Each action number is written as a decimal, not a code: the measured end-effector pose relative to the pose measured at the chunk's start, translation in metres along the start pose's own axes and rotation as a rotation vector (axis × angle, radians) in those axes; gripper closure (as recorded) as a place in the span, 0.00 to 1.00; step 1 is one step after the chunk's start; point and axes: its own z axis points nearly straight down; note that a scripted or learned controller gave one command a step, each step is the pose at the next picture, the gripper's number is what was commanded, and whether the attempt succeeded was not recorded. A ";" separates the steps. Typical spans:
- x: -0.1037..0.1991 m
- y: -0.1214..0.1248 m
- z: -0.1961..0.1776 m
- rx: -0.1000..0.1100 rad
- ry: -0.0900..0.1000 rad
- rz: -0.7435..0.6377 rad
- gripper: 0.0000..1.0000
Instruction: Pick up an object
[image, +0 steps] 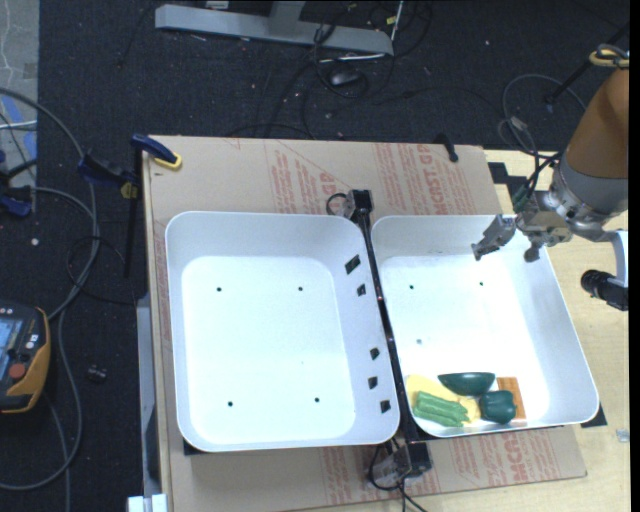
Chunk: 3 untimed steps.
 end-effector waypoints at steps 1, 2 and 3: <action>0.126 -0.029 0.019 0.002 0.003 -0.010 0.00; 0.222 -0.067 0.018 0.001 0.003 -0.009 0.00; 0.217 -0.066 0.018 0.000 0.000 0.000 0.00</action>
